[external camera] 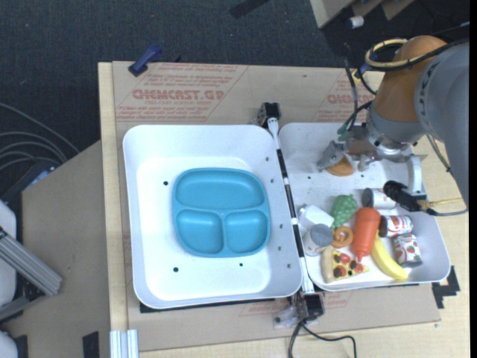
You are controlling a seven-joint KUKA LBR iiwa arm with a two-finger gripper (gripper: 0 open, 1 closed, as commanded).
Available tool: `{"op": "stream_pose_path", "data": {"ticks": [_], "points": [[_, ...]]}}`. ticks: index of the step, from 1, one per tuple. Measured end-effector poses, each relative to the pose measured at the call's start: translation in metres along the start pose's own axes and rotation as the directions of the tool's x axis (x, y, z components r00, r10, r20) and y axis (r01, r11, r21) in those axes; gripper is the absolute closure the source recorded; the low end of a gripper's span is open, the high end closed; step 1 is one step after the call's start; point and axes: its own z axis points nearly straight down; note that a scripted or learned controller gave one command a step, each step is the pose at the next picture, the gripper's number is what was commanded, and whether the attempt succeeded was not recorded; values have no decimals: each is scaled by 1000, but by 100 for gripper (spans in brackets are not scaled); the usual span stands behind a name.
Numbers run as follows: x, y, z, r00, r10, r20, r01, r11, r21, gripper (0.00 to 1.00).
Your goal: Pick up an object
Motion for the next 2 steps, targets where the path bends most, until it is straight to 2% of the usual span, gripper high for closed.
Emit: {"op": "stream_pose_path", "data": {"ticks": [1,2], "points": [[0,1,-10,1000,0,0,0,1000,-1,100],[0,0,-10,1000,-1,0,1,1000,-1,0]]}}
